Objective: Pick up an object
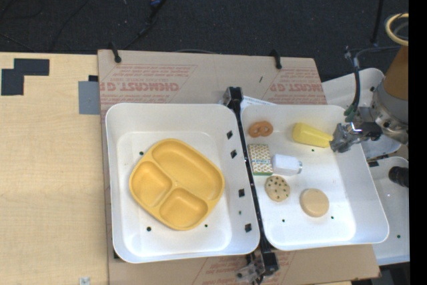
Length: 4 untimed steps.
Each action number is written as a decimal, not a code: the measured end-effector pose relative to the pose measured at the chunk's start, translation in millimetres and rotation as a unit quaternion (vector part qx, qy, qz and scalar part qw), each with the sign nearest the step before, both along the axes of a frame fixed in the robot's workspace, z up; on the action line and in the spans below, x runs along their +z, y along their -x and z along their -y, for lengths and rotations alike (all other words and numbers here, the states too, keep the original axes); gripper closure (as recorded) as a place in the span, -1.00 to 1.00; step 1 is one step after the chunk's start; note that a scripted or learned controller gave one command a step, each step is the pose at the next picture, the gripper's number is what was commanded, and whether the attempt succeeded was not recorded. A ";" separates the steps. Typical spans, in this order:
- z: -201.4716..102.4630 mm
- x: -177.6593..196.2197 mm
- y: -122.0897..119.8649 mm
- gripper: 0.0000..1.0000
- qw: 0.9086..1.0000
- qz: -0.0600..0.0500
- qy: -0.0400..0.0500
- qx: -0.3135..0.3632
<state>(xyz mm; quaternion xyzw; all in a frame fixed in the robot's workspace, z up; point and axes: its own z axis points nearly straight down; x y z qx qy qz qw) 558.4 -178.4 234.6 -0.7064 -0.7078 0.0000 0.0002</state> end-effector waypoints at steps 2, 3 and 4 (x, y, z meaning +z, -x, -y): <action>-98.2 9.1 -18.0 1.00 1.000 0.000 -0.001 0.001; -152.3 15.3 -23.5 1.00 1.000 -0.001 -0.001 0.002; -202.0 18.9 -29.8 1.00 1.000 -0.001 -0.001 0.001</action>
